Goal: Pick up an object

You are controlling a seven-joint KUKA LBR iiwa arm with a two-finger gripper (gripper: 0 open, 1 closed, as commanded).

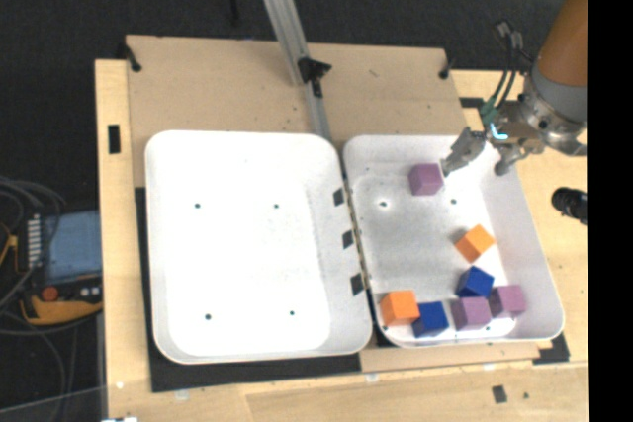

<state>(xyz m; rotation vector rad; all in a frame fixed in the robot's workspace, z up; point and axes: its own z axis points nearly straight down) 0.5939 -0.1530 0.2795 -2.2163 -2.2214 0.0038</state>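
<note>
Target candidate: purple cube (426,179), lying alone in the far part of the right bin (396,242), a little left of the bin's centre line. Faces look roughly square from above, so no obvious long axis; any approach angle across two opposite faces should serve.

Gripper (482,153) sits just right of and slightly farther than this cube, over the far right corner of the bin. Jaws spread wide, nothing between them. The left finger tip is close beside the cube's far right corner; contact or a small gap cannot be resolved. The right finger is well off to the right.

Key relation: the cube lies to the left and slightly near of the jaw midpoint, so it is outside the gap, not straddled. Judgement: the jaws need a shift left and a little nearer before closing, otherwise the left finger will likely just nudge the cube aside.

Other contents of the right bin, all well apart from the gripper: orange cube (476,241) mid-right; blue cube (475,283) just nearer; a cluster along the near wall, hard to grasp cleanly because tightly packed.

Left bin (247,242) carries nothing of interest. Both bins rest on the surface (287,74).
</note>
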